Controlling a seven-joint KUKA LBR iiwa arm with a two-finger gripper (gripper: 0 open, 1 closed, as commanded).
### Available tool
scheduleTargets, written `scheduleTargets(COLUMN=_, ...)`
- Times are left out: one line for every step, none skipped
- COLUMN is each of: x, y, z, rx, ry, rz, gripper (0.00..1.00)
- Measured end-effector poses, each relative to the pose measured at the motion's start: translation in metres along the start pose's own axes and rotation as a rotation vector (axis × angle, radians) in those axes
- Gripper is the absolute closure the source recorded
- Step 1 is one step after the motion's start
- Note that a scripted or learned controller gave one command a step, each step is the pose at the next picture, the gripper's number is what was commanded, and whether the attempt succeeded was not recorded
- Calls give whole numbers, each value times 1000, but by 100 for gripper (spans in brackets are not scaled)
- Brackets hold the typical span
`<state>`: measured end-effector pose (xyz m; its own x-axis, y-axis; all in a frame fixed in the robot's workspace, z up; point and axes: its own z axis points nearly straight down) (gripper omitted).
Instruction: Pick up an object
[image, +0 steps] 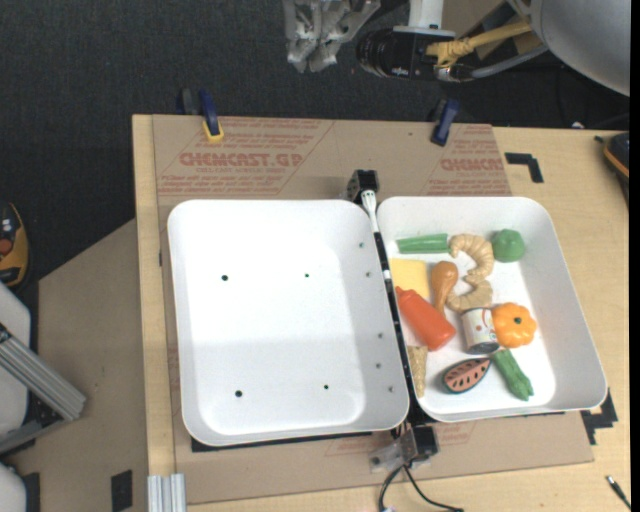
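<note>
The orange pumpkin (514, 325) lies in the right bin (575, 300), well below the gripper (318, 45), whose state we cannot tell.

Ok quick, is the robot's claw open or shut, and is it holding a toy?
Gripper: up at the top edge, away from the bins, with no toy between its fingers; too blurry to tell if it is open or shut.
</note>
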<state>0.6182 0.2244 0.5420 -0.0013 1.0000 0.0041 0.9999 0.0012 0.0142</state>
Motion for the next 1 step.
scheduleTargets(x=-1, y=-35, z=118, rx=27, ry=-8, rz=2, gripper=100)
